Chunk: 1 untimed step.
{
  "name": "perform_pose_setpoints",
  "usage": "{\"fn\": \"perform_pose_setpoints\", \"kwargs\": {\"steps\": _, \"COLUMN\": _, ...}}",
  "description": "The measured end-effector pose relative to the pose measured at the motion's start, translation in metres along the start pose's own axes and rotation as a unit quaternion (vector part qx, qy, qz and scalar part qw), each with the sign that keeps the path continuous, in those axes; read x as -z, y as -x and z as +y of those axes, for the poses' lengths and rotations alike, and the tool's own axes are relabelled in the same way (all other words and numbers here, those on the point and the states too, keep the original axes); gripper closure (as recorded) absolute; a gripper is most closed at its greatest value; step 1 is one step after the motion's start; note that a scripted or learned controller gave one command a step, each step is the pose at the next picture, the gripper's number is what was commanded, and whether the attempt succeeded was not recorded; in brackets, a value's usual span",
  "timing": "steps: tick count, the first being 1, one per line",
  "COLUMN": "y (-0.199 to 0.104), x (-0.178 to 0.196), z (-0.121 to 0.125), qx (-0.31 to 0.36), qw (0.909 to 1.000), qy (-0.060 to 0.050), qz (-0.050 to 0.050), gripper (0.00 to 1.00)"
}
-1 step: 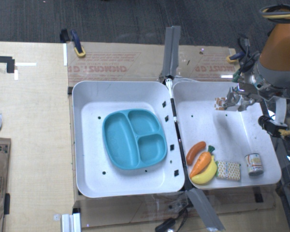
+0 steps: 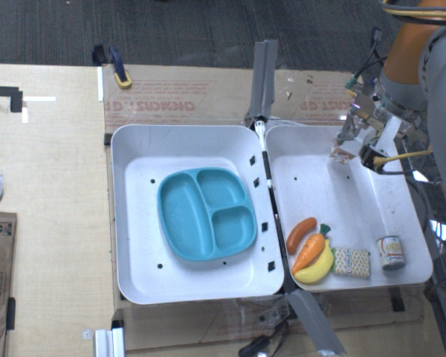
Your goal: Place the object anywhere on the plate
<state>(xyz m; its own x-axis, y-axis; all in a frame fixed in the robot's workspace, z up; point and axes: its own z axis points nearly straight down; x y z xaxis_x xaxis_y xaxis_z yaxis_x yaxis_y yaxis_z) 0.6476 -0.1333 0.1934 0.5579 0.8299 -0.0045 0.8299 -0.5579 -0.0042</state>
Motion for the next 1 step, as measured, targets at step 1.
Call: {"fn": "perform_pose_setpoints", "kwargs": {"steps": 1, "y": -0.0612, "x": -0.0044, "z": -0.0821, "qx": 0.015, "qw": 0.9999, "qy": -0.001, "qz": 0.000, "gripper": 1.00}}
